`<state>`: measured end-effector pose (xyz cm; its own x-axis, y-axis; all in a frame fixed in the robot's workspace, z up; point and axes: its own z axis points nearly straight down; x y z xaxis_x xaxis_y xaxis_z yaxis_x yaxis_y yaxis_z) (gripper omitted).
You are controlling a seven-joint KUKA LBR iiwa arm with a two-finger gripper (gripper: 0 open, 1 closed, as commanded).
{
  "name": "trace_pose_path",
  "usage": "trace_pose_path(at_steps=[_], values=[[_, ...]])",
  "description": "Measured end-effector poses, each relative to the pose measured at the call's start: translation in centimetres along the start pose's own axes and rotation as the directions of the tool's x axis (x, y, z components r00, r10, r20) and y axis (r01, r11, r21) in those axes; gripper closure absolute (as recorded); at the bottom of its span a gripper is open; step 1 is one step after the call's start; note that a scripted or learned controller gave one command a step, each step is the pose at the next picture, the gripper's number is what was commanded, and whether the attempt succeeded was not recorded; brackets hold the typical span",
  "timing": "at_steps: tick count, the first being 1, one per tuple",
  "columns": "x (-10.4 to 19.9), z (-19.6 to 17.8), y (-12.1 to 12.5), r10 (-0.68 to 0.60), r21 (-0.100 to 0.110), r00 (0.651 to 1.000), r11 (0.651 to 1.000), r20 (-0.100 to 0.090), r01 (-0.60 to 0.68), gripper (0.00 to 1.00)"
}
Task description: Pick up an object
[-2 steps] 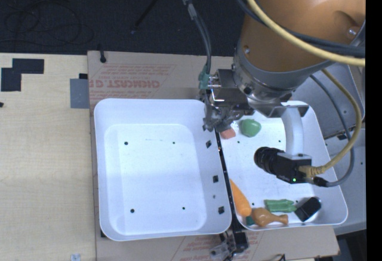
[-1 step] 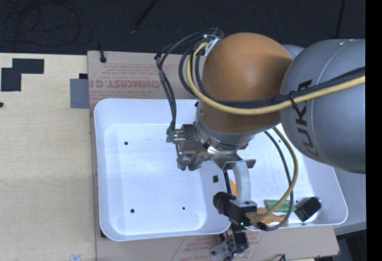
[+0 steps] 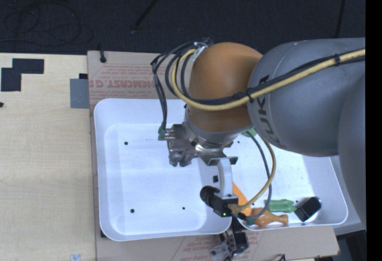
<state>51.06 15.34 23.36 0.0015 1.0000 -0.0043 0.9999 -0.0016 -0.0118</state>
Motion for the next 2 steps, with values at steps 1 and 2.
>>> trace_pose_path(at_steps=[1,2], values=[[1.2,6.1,5.8,-0.001,-0.004,1.000,1.000,-0.001,0.001,1.00],[7.4,14.9,2.7,-0.006,-0.009,1.000,1.000,-0.002,0.006,1.00]])
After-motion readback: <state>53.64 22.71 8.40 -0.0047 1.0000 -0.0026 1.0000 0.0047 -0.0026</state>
